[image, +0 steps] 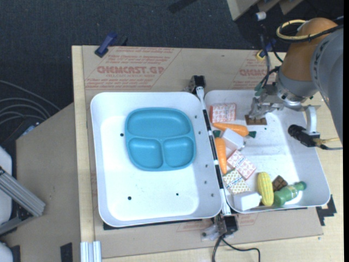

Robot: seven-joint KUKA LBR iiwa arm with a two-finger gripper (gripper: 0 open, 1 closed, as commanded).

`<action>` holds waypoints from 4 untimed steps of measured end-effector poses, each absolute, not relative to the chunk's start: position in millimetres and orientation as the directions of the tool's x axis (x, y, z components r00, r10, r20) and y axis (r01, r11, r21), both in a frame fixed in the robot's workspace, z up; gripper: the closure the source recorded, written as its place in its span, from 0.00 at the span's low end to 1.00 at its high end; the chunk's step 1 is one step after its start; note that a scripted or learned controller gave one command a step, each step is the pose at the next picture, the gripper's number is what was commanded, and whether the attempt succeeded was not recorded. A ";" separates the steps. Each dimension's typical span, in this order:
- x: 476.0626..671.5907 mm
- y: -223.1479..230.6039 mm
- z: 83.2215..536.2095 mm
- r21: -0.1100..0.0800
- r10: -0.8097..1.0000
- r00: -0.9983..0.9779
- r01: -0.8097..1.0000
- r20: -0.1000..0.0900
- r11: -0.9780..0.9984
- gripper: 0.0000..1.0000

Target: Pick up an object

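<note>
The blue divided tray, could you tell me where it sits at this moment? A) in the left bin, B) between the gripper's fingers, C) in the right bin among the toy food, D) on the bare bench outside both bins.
A: the blue divided tray lies flat inside the left bin, while the corn cob and carrots lie in the right bin, where the gripper is.

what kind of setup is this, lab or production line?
Likely a robot lab test bench: two white bins on a protective-film board, toy food like a corn cob, loose cables on carpet.
</note>
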State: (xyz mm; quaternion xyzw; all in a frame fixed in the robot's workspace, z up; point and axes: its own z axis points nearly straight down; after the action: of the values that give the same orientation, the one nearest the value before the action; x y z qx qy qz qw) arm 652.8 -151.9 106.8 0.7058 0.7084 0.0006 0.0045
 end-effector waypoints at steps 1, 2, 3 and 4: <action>652.6 -151.9 106.6 0.007 1.000 -0.004 1.000 -0.006 0.004 0.00; 666.5 -167.8 84.7 0.002 1.000 0.000 1.000 -0.002 0.000 0.00; 669.0 -167.3 98.2 0.009 1.000 -0.003 1.000 -0.005 0.003 1.00; 668.9 -167.1 98.0 0.009 1.000 -0.003 1.000 -0.004 0.003 0.00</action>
State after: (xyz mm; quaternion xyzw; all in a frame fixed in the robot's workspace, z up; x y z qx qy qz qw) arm 668.9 -167.1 98.0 0.7061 0.7081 0.0016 0.0046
